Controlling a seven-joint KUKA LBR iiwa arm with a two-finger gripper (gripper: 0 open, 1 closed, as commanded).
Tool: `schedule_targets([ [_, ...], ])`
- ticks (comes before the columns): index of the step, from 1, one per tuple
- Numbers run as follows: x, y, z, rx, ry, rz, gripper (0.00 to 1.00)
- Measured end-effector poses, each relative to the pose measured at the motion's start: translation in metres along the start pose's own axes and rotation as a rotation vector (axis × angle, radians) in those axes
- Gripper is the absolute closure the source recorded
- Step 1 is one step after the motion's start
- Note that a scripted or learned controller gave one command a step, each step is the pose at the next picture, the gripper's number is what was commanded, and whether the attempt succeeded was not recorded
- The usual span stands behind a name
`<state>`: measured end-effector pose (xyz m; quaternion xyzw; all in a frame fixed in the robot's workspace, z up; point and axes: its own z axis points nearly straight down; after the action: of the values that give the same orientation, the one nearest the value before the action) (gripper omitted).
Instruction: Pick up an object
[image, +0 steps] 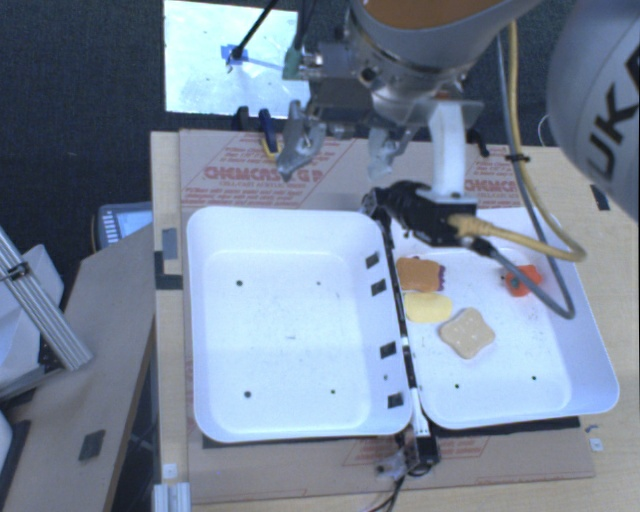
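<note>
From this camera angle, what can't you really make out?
- Orange object in the right bin: partly behind the yellow cable and too small to identify.
- Brownish food piece: its far edge is hidden by the black part of the arm.
- Arm: cut off by the top edge.
- End effector: blurred.

**Colours on the table**

Both bins are plain white: the left bin (290, 320) dotted with small dark specks, the right bin (560, 375) too. In the right bin lie a tan, toast-coloured piece (467, 333), a pale yellow piece (428, 307), an orange-brown piece (419, 274) and a small orange-red piece (519, 279). The table (120, 330) is light wood-toned. The cardboard (240, 170) carries red lettering.
</note>
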<state>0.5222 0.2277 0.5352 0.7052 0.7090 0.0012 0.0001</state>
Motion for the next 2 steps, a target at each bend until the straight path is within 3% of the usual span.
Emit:
schedule_targets([
  [2, 0.0, 0.0, 0.0, 0.0, 0.0, 0.0, 0.0],
])
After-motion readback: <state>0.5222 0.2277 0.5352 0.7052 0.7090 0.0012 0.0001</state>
